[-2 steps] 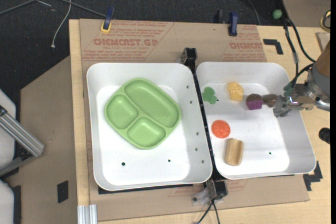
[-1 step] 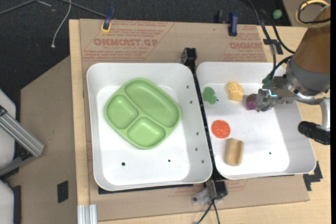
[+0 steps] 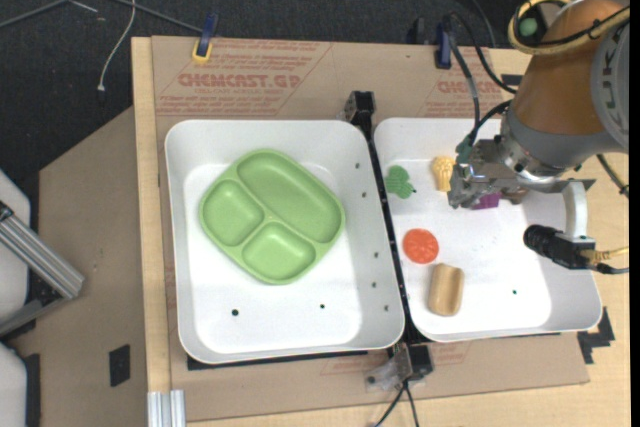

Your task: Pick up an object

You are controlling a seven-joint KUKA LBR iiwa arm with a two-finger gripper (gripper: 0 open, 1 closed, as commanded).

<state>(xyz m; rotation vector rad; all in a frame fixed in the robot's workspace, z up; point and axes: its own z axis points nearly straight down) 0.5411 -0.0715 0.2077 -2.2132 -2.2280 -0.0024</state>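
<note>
My gripper [image 3: 470, 190] is down in the right bin [image 3: 510, 310], near its back middle. A small purple object [image 3: 487, 201] lies right at the fingertips, partly hidden by the hand. A yellow object [image 3: 442, 172] sits just left of the gripper. A green toy [image 3: 399, 182] lies near the bin's left wall. An orange-red round piece [image 3: 421, 245] rests in the bin's middle left. A tan cylinder [image 3: 445, 289] lies in front of it. The grey and orange arm [image 3: 565, 95] covers the bin's back right.
The left bin [image 3: 200, 315] holds a light green divided plate [image 3: 271, 215]. A black clamp [image 3: 359, 106] sits at the back where the two bins meet. Blue clips [image 3: 207, 36] hold the cardboard at the bench's back edge. A black fitting [image 3: 553, 246] sticks out on the right.
</note>
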